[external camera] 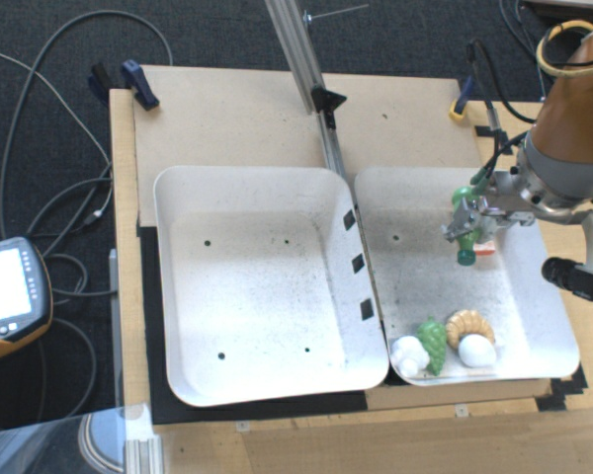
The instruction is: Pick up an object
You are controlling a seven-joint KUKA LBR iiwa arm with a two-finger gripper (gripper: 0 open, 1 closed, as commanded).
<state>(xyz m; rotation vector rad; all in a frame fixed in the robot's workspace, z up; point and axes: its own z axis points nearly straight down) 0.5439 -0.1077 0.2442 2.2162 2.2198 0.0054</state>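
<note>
Pincer: the pincer (466, 227) is seen over the right bin (534, 309), in its upper part, with a green object (465, 253) at its tips; whether the fingers are spread or pinching cannot be told.
Green object: it is seen just below the pincer, with a small red and white piece (484, 252) beside it; whether it is gripped or merely lies under the pincer cannot be told.
Other candidates: a white ball (409, 354), a green toy (433, 344), a tan ridged piece (466, 322) and a white egg shape (477, 352) are huddled at the bin's near edge.
Left bin: the left bin (178, 265) is kept as a possible drop place.
Step in hand: a grasp on the green object is judged to be under way.
Advice: a straight, slow lift is called for, so that a weak hold is shown early; the near cluster is best avoided, since its pieces touch.
</note>
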